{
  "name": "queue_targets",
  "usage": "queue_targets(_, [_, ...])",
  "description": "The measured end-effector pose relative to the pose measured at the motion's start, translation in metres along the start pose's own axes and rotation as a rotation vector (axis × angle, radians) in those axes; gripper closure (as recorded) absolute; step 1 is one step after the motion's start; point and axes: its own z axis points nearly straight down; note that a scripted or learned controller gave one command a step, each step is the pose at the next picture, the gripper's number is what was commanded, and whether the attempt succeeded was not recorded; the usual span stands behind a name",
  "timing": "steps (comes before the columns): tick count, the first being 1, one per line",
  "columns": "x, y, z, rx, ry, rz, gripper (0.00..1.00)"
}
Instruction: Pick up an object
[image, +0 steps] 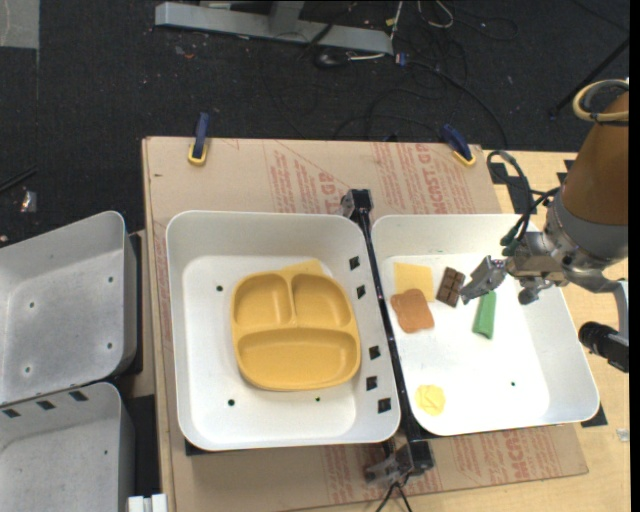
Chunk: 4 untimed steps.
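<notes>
Two white bins sit side by side on a bench; the left bin holds a yellow tray; the right bin holds a green block, brown bar, tan patty, pale slice and yellow lump; the gripper hovers with fingers spread and nothing between them, just above the green block, beside the brown bar
</notes>
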Motion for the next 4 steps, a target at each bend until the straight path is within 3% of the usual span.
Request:
queue_targets(1, [0.000,0.002,-0.005,-0.010,-0.001,-0.002,0.00])
queue_targets(2, [-0.002,0.002,0.059,-0.004,-0.001,0.001,0.00])
queue_targets(4, [-0.005,0.000,0.145,-0.005,-0.001,0.001,0.00])
